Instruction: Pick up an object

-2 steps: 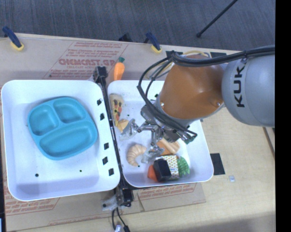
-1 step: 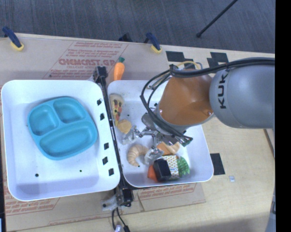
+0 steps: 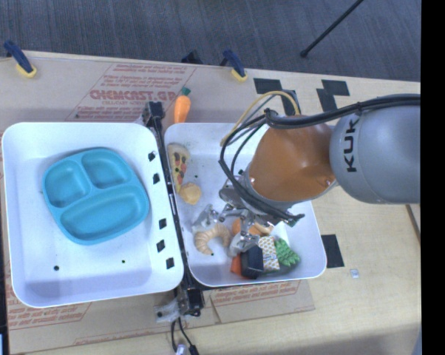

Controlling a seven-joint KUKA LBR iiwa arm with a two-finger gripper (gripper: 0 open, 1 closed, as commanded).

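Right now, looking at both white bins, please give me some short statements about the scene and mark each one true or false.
1. The blue divided plastic plate lies in the left white bin. True.
2. The orange toy carrot lies inside the right white bin. False: it lies on the cardboard just beyond that bin's far rim.
3. The grey arm with the orange band reaches over the left bin. False: it is over the right bin, above the pile of toy food.
4. A tan toy croissant lies in the right bin. True.
5. The toy pizza slice lies on the blue plate. False: it lies in the right bin, near the wall next to the left bin.
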